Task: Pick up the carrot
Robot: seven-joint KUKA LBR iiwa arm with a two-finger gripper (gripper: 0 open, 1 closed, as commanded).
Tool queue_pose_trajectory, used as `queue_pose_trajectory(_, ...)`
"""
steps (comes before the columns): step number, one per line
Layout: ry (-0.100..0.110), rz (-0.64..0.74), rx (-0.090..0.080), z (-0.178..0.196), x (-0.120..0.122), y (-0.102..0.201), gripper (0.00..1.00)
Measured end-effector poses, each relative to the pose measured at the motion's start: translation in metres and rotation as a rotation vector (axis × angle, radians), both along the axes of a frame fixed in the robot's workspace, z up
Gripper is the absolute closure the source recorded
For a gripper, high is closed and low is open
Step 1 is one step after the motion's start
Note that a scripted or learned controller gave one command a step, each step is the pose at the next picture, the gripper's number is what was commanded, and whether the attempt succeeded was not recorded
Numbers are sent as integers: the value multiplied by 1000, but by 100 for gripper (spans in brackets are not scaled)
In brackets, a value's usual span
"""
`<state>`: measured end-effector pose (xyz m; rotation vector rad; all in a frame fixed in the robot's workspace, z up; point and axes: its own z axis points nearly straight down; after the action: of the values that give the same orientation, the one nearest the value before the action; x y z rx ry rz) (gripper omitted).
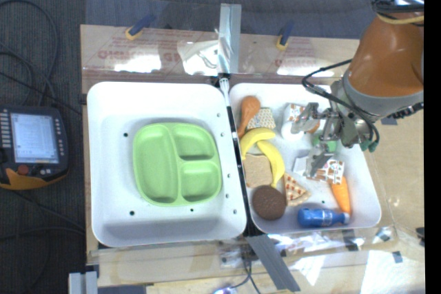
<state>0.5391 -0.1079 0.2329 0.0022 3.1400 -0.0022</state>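
The carrot [341, 195] is a small orange cone lying near the right wall of the right bin [368, 206], tip toward the front. My gripper [309, 142] hangs over the middle of that bin, up and left of the carrot. Its two fingers stand apart, one near the back [304, 120] and one nearer the front [313, 163], with only bin floor showing between them. A small printed packet [333, 171] lies between the front finger and the carrot's top end. The gripper is open and is not touching the carrot.
The right bin also holds a banana [267, 149], a brown drumstick [249, 109], a bread slice [258, 173], a dark cookie [268, 202], a pizza slice [295, 190] and a blue bottle [321, 217]. A green divided plate [178, 163] lies in the left bin [110, 113].
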Motion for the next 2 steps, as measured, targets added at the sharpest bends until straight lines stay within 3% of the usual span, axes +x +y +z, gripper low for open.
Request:
queue_pose_trajectory(1, 9, 32, 2, -89, -13, -92, 0)
queue_pose_trajectory(2, -26, -104, -3, -132, -34, -103, 0)
